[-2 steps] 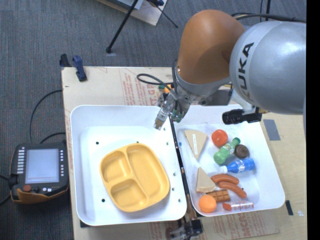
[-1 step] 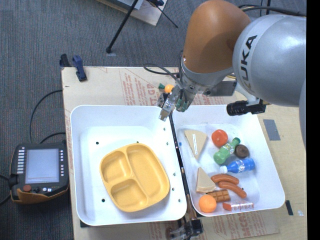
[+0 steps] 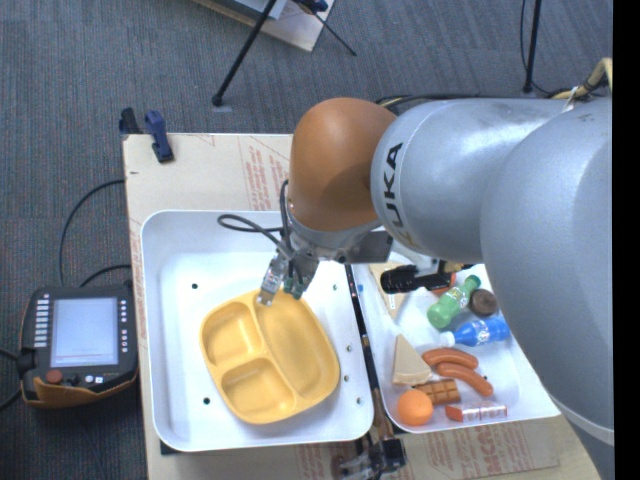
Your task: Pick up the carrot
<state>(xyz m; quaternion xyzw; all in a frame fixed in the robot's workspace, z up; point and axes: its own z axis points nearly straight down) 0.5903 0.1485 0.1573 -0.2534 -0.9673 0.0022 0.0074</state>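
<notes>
My gripper [image 3: 282,288] hangs over the left bin [image 3: 175,268], just above the far rim of a yellow divided plate [image 3: 268,356]. Its two fingers stand a little apart, open, with nothing between them. The food lies in the right bin [image 3: 530,398], partly hidden under the arm. Two orange-red elongated pieces [image 3: 450,357] [image 3: 468,377] lie side by side there. I cannot tell which one is the carrot. The gripper is well to the left of them, across the divide between the bins.
The right bin also holds a round orange [image 3: 414,407], a tan wedge [image 3: 407,361], a green bottle [image 3: 450,304], a blue bottle [image 3: 478,332], a brown waffle piece [image 3: 442,392] and a red-and-white strip [image 3: 475,411]. A teach pendant [image 3: 78,343] lies left of the bench.
</notes>
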